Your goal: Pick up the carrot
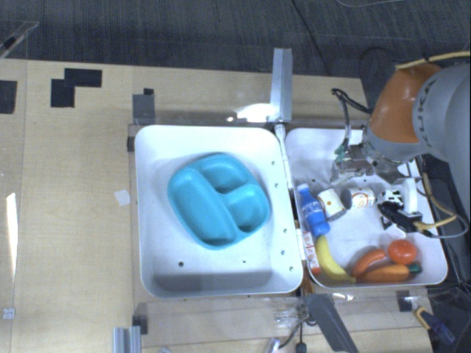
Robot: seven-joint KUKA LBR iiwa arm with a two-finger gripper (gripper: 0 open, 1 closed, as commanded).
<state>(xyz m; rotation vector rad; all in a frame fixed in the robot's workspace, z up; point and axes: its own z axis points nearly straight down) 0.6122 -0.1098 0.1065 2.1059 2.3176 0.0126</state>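
The bench (73, 212) carries two shallow white bins side by side. The left bin (158, 271) holds one thing, a blue divided tray (217, 201) with three compartments, lying askew near the bin's middle. The right bin (360, 230) holds the clutter.

The grey arm (445, 109) reaches in over the right bin's far right corner, its orange band (397, 109) just above the wrist, which bends down toward the bin's far half. The gripper (352, 169) hangs over that far half, apart from the food along the near edge; whether it is wide or narrow cannot be told from this angle, and nothing can be seen held in it.

One banana (329, 260) lies along the right bin's left wall toward the near left corner. One carrot (386, 273), orange with a green end pointing right, lies along the near edge close to the near right corner. One darker orange-red elongated piece (369, 259) lies just beside the carrot on its far side, slanting between it and the banana's tip. One blue bottle (312, 213) lies by the left wall, just beyond the banana. One tomato (402, 251) sits just beside the carrot's green end, on its far side. One small white cylinder (360, 199) and one small white-and-dark object (330, 201) lie near the bin's middle, between the gripper and the carrot
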